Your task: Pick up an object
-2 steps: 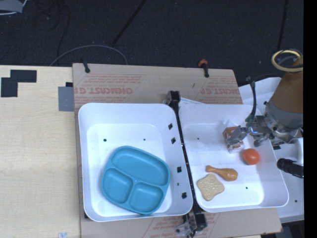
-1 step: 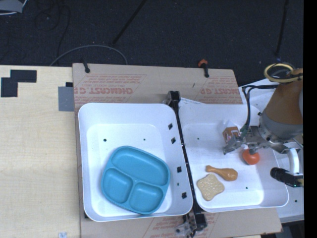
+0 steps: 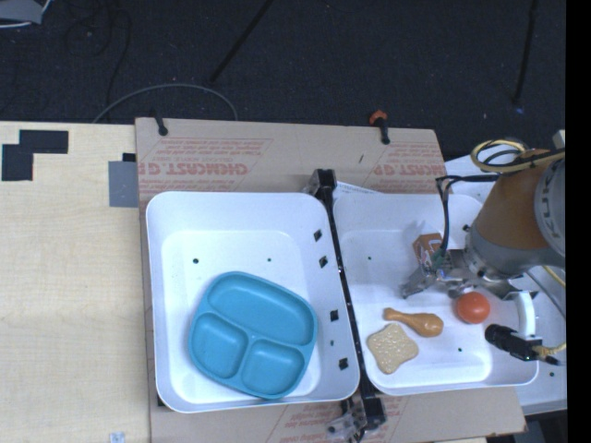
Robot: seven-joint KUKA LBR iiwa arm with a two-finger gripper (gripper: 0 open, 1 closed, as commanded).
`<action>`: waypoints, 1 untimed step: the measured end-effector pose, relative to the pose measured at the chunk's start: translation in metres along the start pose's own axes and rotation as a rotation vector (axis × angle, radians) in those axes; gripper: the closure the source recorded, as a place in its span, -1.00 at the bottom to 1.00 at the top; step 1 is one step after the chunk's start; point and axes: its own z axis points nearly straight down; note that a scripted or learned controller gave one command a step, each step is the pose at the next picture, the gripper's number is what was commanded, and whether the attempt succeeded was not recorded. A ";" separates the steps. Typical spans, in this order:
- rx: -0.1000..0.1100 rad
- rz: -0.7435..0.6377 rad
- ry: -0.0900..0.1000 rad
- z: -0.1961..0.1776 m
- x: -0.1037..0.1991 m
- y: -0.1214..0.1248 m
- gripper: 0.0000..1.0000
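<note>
Arm (image 3: 517, 215) reaches in from right, claw (image 3: 420, 282) low over right bin (image 3: 406, 220), fingers spread, holding nothing.

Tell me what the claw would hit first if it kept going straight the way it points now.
Probably the floor of the right bin. The claw reaches left and down from the arm; the drumstick lies just below that line, and depth is hard to judge from above.
</note>
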 end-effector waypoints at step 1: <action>0.008 0.007 -0.001 -0.010 -0.003 -0.004 1.00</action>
